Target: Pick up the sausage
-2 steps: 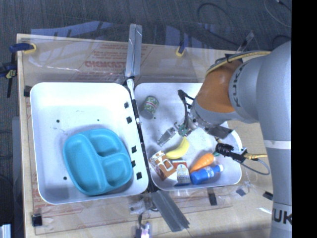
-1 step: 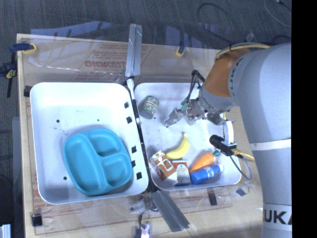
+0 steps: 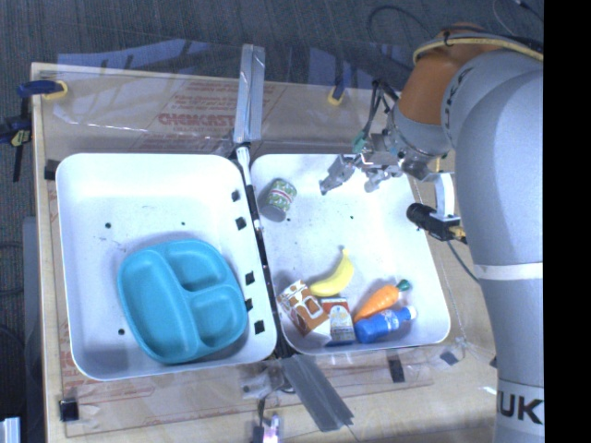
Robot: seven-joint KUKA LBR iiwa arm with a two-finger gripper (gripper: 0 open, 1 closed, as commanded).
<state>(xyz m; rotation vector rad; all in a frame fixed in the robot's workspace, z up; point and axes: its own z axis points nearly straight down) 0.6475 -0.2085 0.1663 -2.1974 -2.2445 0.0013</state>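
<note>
Two bins sit side by side on the counter, and the jaws hang over the far part of the right bin (image 3: pixel 434 247). They are spread apart with nothing between them.

You should know that the sausage is hard to pick out. My best guess is the brown-and-white piece (image 3: pixel 300 305) in the near-left corner of that bin, but I cannot tell for sure. It lies packed among other things. The banana (image 3: pixel 334 276) touches it on the far side, a small bottle (image 3: pixel 341 324) is just beside it, and the carrot (image 3: pixel 380 298) and blue bottle (image 3: pixel 385 322) lie a little further along.

That crowding is your main risk. If the jaws come down spread wide, they could close on the banana or the small bottle, or wedge a tip against the bin wall. If they come down off centre, they may only nudge the pile, or pinch a rounded piece so that it squirts out.

The jaws are also well apart from that corner, and the can (image 3: pixel 278 197) stands near the divider, where a low sweep across the bin could knock it over.

The blue plate (image 3: pixel 183 298) in the left bin (image 3: pixel 83 192) is out of the way.
</note>
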